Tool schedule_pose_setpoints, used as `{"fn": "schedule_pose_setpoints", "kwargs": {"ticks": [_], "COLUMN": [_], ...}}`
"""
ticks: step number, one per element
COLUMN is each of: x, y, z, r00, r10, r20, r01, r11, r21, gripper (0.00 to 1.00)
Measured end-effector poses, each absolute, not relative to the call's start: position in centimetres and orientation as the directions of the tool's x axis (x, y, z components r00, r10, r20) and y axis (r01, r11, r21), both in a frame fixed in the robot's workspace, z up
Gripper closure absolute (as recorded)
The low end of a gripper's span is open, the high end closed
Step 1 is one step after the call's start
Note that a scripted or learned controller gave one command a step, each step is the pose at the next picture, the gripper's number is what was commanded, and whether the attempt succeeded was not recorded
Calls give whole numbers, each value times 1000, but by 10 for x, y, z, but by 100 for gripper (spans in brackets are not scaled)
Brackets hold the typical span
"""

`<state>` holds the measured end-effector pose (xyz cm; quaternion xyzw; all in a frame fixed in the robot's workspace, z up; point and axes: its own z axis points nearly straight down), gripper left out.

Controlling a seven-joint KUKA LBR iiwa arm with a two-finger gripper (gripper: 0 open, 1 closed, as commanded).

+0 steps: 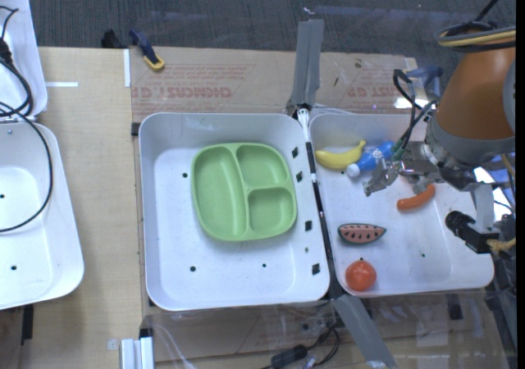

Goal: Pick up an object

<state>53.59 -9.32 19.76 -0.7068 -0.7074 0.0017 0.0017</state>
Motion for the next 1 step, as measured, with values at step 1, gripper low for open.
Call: {"fn": "schedule_pose_setpoints", "kwargs": {"ticks": [1], "x": [538], "y": [-153], "z": [91], "r00": [23], "r10": [1000], "r20": [0], "r01": [1000], "r11": [-23], "r21": [-3], "gripper": [0]}}
